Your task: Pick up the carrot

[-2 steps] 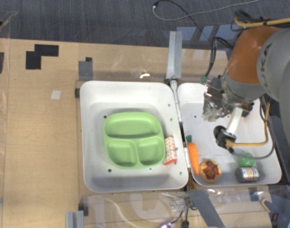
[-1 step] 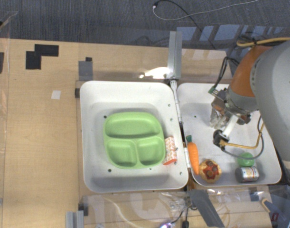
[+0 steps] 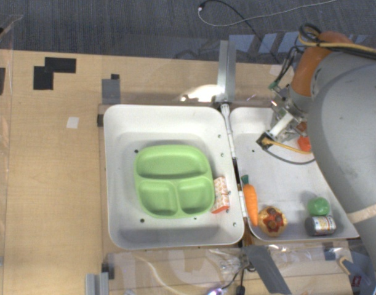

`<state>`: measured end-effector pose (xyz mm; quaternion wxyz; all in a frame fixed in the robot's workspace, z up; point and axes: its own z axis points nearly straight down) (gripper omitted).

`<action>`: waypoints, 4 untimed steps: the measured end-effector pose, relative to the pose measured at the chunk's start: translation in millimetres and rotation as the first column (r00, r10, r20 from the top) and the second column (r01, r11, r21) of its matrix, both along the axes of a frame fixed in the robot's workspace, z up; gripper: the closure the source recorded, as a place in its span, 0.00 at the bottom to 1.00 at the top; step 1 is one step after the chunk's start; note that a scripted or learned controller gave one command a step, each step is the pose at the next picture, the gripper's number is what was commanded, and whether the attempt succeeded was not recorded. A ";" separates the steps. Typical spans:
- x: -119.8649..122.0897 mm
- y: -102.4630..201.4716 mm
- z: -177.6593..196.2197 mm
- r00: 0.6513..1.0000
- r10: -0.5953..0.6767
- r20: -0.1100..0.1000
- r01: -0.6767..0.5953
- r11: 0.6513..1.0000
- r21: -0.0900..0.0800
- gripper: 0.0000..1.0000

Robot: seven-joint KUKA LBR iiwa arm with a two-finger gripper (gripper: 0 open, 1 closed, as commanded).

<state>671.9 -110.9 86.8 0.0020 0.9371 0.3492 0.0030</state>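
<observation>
Camera view puts the carrot beside the left wall of the right bin, lying twelve-to-six, at seven o'clock from our gripper, whose open-or-closed state we cannot tell.

2 white bins side by side. Left bin holds a green 3-compartment plate, lying flat near the centre.

Just beside the plate's right edge: small pink-and-white item with a red end, identity unclear.

Right bin, right of the plate, holds 4 items:
- round red-and-yellow food toy, right of the plate's lower corner
- green ball, well right of the plate
- metal can, just below the ball
- small red item, well right of the plate, level with its top edge, partly hidden
</observation>
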 end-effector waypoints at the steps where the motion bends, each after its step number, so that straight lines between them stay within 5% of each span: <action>1: -75.7 18.0 2.5 0.877 -0.481 0.002 0.480 0.877 0.007 1.00; 2: -75.8 -16.8 2.2 0.876 -0.482 0.003 0.482 0.876 0.006 1.00; 3: -21.0 -21.4 96.3 0.877 -0.480 -0.007 0.480 0.877 0.002 1.00; 4: -40.6 -32.1 124.9 0.998 -0.057 -0.008 0.057 0.998 0.002 1.00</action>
